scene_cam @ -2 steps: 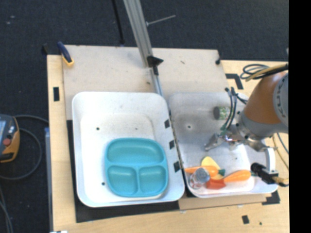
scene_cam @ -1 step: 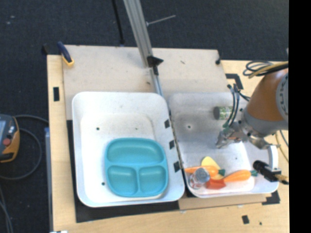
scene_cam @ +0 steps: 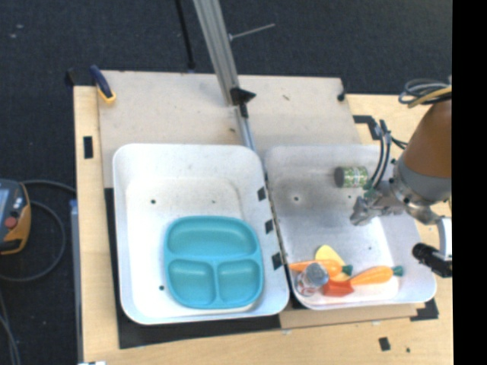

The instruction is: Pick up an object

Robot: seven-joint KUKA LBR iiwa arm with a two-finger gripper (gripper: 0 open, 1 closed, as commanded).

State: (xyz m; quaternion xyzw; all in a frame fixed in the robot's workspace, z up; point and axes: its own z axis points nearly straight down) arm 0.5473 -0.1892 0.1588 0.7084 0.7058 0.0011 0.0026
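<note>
My gripper hangs over the right bin, near its right side, with nothing seen between its fingers. A small green-and-white can lies on its side just up and left of the gripper. Along the bin's front edge is a cluster of toy food: a yellow piece, an orange carrot, a red piece and a round grey-red item. The gripper stands apart from all of them.
The left bin holds a blue divided tray at its front. A grey metal post rises from behind the bins at the middle. The right bin's left half is bare.
</note>
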